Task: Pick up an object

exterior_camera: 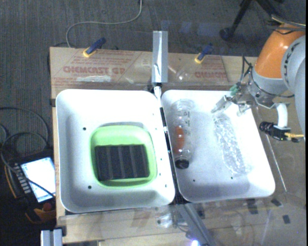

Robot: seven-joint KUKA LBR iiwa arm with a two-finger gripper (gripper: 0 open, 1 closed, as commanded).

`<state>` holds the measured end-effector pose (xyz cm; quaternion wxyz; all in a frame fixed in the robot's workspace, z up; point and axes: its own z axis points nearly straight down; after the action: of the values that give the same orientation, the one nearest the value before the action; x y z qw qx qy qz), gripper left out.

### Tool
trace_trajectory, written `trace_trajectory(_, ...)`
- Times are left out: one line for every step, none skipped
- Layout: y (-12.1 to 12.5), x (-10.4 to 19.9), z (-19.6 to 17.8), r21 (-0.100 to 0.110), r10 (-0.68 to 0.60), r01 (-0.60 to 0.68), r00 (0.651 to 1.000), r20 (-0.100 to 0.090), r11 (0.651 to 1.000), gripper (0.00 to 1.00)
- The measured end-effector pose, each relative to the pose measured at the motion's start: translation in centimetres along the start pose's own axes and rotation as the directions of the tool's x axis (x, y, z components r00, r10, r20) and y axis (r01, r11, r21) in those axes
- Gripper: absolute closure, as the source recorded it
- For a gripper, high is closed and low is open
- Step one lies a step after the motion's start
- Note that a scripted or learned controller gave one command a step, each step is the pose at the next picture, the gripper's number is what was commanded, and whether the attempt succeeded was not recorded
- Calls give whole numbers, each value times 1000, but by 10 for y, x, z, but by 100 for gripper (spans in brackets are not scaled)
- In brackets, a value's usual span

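In the right bin [262, 181] a clear plastic bottle [181, 132] lies lengthwise near the left wall; it has orange contents and a dark cap at its near end. A crinkled clear plastic wrapper [229, 145] lies to its right. The left bin [72, 137] holds a green tub [123, 155] with a dark ridged inside. My gripper [227, 109] hangs over the back right part of the right bin, just above the far end of the wrapper. Its fingers stand open with nothing between them.
The grey arm with its orange band [274, 58] comes in from the right over the bin's back corner. A metal post [159, 58] stands behind the seam between the bins. Two clamps [94, 46] hold the board at the back.
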<state>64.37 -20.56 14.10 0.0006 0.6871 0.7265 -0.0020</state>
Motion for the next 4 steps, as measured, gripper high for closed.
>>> trace_trajectory(-18,-2,46,-4,-114,114,993,-4,993,0)
trace_trajectory(-42,10,49,-16,-258,258,966,8,966,0)
trace_trajectory(-72,0,49,-16,-252,252,968,7,968,0)
trace_trajectory(-96,16,48,-20,-344,344,939,13,939,0)
